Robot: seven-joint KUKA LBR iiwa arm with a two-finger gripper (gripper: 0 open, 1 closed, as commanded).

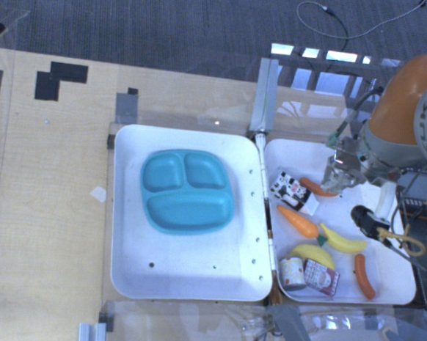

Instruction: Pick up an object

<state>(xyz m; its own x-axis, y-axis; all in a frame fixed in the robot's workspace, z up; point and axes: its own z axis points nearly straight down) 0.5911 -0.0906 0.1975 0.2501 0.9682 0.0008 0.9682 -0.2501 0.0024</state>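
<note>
The gripper [335, 180] is positioned low over the rear part of the right bin [351, 297]. The arm [406, 108] enters from the right. Whether the gripper is spread or pressed together cannot be told from this view, and nothing can be seen held in it.

A small orange sausage [317, 187] lies on the bin floor just left of the gripper, with its right end at the gripper tip; contact cannot be confirmed. A black-and-white patterned box [288, 188] lies just beside the sausage, against the left wall of the bin.

Toward the front of the same bin:
- A carrot [298, 222] lies at a slant below the box.
- A banana [342, 241] lies to the right of the carrot.
- A second yellow fruit [314, 253] lies below the banana.
- A can [291, 272] and a dark red packet [322, 278] lie side by side at the front edge.
- A red sausage [365, 276] lies at the front right.

The left bin [191, 271] holds a blue divided plate [188, 190]. Both bins rest on the tabletop [43, 189].
</note>
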